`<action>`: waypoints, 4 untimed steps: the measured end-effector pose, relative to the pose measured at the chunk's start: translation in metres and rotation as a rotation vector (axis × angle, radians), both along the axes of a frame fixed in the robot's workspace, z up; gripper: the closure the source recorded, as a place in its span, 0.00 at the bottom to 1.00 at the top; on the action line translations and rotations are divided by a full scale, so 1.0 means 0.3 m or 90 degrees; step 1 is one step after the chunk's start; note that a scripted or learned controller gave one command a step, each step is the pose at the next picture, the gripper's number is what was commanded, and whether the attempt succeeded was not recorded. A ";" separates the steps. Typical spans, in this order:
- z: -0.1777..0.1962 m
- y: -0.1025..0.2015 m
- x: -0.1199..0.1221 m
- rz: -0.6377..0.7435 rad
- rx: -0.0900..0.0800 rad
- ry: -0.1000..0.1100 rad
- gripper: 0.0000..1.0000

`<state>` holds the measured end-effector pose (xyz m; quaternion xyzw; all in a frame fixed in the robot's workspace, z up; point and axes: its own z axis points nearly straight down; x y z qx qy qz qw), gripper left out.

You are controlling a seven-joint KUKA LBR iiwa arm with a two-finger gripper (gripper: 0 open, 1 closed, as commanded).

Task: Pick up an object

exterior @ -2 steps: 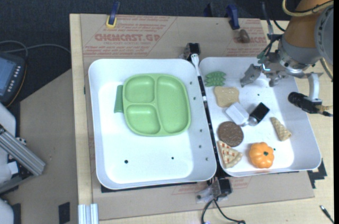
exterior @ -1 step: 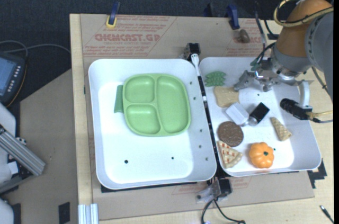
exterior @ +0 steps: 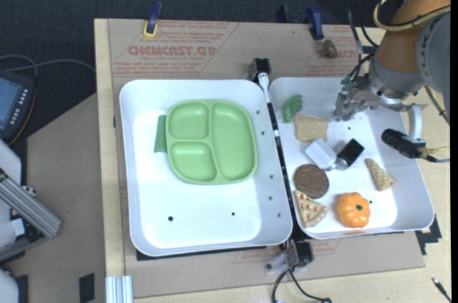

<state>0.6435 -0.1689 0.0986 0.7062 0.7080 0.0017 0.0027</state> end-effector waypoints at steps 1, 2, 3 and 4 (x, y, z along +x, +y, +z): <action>0.160 -0.025 0.017 -0.001 -0.001 0.000 1.00; 0.376 -0.020 0.016 -0.001 -0.001 -0.001 1.00; 0.426 -0.020 0.019 -0.001 0.000 0.001 1.00; 0.392 0.161 -0.012 0.001 0.002 0.006 1.00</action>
